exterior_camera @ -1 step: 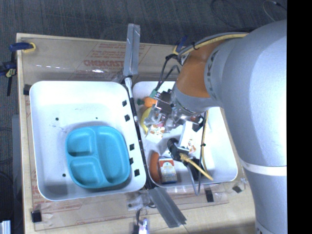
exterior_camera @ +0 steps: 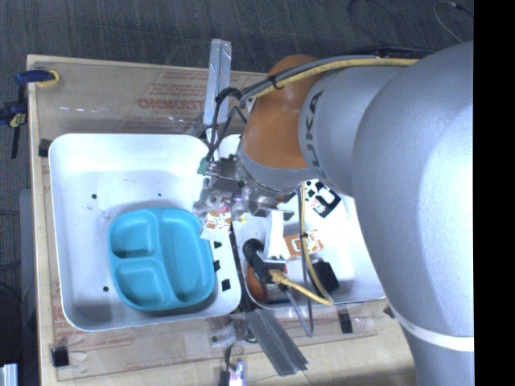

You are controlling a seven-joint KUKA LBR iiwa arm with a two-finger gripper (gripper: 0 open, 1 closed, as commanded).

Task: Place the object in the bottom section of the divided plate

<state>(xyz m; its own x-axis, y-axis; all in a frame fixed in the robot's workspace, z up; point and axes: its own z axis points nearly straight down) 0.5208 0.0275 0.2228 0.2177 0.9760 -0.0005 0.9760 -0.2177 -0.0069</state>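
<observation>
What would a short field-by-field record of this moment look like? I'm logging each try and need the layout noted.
plate: blue divided plate, three sections, lying in the left bin
plate contents: nothing seen in any section
arm: grey arm with orange band, reaching in from the right over the wall between the bins
gripper: gripper near the plate's right edge, too cluttered to read
right bin: right bin, mostly hidden by the arm; small dark and orange items at its near left corner
object held: cannot tell

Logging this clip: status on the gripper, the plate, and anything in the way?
Arm low over the seam between the bins, gripper hidden under the wrist. Blue divided plate in the left bin, all sections bare. Object not identifiable.
</observation>
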